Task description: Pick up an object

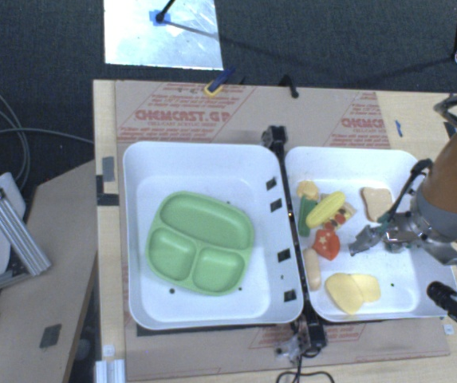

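Dark carpet lies all around a wooden bench [172, 110], and two white bins sit side by side on it. The left bin [140, 174] holds a green tray [200, 231] with three sections. The right bin [403, 302] holds toy food: a yellow corn cob [325, 209] lies on a green piece [302, 216], a red tomato [327, 245] sits just below them, a slice of toast [376, 201] lies to the far right, and a flat yellow piece [352, 290] is near the front.

The gripper [362, 241] hangs low in the right bin, just right of the tomato. Its tips look dark and blurry, so I cannot tell how wide it is. Nothing seems to be lifted yet. I think the picking is not done, and the tomato is the closest thing to grab.
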{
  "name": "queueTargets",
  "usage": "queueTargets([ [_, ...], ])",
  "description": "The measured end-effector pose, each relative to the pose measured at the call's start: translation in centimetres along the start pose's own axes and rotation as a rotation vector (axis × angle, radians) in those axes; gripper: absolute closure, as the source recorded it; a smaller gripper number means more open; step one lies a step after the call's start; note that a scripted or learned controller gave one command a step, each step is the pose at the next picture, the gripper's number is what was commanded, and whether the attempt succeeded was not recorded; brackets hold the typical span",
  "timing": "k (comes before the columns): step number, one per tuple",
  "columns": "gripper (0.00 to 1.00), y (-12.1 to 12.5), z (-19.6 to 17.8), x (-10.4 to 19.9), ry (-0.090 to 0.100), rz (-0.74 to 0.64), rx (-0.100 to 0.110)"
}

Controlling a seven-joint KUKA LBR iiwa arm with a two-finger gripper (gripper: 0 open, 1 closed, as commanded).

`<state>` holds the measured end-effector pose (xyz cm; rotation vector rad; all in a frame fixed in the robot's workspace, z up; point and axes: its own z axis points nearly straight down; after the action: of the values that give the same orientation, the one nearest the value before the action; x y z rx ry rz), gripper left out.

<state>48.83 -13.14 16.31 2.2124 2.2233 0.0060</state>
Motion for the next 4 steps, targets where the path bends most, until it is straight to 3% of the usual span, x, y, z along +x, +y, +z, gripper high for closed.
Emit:
queueTargets([
  [1,0.00,-0.2,8.1,-4.2,-0.001,0.006,0.004],
  [2,0.00,2.9,7.9,4.1,0.002,-0.007,0.003],
  [3,0.00,6.4,7.7,-8.3,-0.007,0.010,0.000],
  [4,0.00,0.8,7.6,2.3,-0.009,0.004,-0.007],
])
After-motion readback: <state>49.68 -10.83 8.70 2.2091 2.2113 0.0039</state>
